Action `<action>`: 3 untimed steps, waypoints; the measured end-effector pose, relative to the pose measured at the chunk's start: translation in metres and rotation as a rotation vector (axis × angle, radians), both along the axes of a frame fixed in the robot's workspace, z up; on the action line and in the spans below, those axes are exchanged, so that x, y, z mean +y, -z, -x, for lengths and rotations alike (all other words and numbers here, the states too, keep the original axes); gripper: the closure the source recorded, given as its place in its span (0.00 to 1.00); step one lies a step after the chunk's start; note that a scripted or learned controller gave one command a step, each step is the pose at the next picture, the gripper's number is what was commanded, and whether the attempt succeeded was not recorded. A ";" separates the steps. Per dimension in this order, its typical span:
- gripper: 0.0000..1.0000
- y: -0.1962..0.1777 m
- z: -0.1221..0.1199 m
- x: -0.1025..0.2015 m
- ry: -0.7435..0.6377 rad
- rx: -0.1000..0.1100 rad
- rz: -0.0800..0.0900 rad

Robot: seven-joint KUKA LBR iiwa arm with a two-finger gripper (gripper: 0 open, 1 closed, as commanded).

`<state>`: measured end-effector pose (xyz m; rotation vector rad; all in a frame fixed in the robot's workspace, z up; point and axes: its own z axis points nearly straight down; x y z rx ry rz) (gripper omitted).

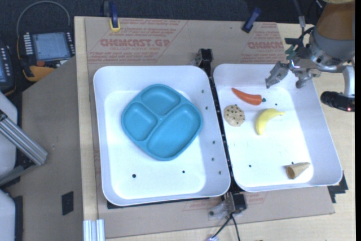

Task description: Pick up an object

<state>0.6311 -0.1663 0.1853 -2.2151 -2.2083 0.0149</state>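
The gripper (289,74) hung over the far right corner of the right bin (324,121), close inside its back rim, with open white floor spreading below and to its left. Its two fingers stood spread apart, one tip reaching toward the bin's middle and the other nearer the right wall, with nothing between them and nothing touched. Nearest it, just below and to its left, lay the orange carrot (247,96), lengthwise across the bin. A little further down lay the yellow banana (266,120), and to the left of that the round speckled cookie (234,115), close to the wall shared by both bins. Well below the gripper, by the near rim, sat a small tan cone-shaped piece (298,170) (what it was could not be told). These four things were spaced apart, none touching another. Farthest off, well to the left, the left bin (107,99) held a blue divided plate (162,121) lying flat near its middle.
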 end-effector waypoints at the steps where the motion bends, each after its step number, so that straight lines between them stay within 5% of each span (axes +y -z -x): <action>1: 0.00 -0.010 -0.003 0.001 -0.003 -0.016 0.003; 2: 0.00 0.051 0.004 -0.005 -0.002 -0.009 0.002; 3: 0.00 0.093 -0.001 -0.003 -0.005 -0.025 0.000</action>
